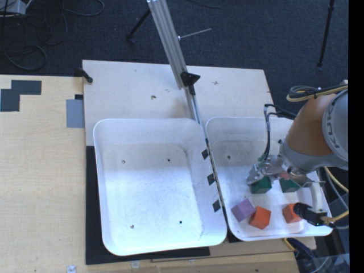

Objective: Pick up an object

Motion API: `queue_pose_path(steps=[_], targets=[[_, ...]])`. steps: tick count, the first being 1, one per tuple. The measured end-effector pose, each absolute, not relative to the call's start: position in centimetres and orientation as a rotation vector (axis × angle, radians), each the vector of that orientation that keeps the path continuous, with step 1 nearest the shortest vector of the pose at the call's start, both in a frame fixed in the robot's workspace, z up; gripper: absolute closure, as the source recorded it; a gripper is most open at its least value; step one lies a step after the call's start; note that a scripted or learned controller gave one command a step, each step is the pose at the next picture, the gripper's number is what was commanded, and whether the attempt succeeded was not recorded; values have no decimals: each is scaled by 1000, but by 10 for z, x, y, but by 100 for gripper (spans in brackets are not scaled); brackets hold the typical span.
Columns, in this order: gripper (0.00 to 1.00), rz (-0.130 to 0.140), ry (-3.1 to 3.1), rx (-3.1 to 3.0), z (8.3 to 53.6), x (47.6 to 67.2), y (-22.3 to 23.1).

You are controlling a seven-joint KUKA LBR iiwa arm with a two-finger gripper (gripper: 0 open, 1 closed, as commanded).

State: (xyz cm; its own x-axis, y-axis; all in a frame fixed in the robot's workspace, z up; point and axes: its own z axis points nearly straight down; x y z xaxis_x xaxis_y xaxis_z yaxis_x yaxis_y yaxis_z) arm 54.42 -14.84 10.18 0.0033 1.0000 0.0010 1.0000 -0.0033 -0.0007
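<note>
Gripper (260, 177), lower right of frame in right bin (239, 135), sits directly over green block (261, 185), w/ fingers' state I cannot tell; purple block (243, 209) lies below-left.

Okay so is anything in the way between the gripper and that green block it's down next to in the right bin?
Nothing visible. The gripper sits right at the dark green block in the right bin. The second green block, purple block and two orange blocks lie off to the sides.
</note>
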Motion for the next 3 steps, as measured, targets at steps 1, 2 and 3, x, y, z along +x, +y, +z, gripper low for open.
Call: queue_pose_path(steps=[1,2,3], targets=[[100,-9,-2230,-2213,194,549,-56],[100,1,-2226,-2210,189,557,55],[100,7,-2218,-2221,190,557,28]])
